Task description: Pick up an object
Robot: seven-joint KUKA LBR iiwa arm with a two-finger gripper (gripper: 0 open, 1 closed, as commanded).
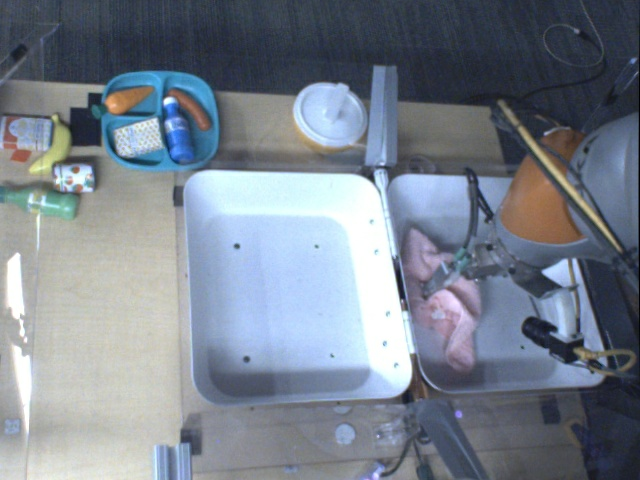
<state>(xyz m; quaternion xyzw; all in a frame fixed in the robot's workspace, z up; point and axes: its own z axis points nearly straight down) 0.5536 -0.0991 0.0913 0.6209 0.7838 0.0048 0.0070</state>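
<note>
A crumpled pink cloth (pixel 443 300) lies in the right bin (pixel 520 368), against its left side. My gripper (pixel 447 273) is down in that bin, reaching in from the right. Its fingers (pixel 436 286) are spread, with their tips touching the middle of the cloth. Nothing is lifted between them. The grey arm with its orange band (pixel 540 203) rises to the right of it.
The left bin (pixel 290 288) lies beside the right one, behind a shared rim (pixel 395 268). A blue divided tray (pixel 160 120) with toy food, a banana (pixel 52 146), a can (pixel 73 177) and a green bottle (pixel 40 202) sit at the far left. A white lidded bowl (pixel 330 115) stands behind the bins.
</note>
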